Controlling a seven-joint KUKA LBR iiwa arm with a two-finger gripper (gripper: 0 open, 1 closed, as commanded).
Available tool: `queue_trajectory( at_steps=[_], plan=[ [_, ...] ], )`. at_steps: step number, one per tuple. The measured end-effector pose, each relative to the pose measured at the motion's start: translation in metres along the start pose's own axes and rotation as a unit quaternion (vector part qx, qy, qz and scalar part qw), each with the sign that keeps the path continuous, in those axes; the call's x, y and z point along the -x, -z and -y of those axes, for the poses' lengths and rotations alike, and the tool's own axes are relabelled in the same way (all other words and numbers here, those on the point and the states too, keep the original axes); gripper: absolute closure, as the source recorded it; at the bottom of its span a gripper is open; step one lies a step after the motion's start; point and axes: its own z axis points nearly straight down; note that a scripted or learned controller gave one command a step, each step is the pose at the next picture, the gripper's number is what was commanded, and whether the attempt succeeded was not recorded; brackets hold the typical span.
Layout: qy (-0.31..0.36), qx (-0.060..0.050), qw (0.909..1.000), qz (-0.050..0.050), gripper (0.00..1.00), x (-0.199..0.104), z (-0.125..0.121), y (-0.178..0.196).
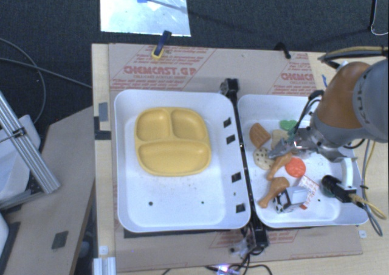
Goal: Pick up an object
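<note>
Orange disc lies at six o'clock, just beside our hand; we cannot tell its grip state.

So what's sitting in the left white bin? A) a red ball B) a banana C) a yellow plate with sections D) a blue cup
C, a yellow divided plate lies in the left bin, with three sections showing.
</note>
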Motion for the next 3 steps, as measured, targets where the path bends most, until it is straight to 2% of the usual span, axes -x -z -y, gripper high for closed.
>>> queue_trajectory(
  at_steps=[1,2,3],
  plan=[
    [-0.001,0.003,1.0000,0.002,1.00,0.003,-0.002,0.017],
    [0.003,0.004,1.0000,0.000,1.00,-0.070,0.018,0.108],
    [-0.001,0.001,1.0000,0.001,0.00,-0.065,0.019,0.102]
  ],
)
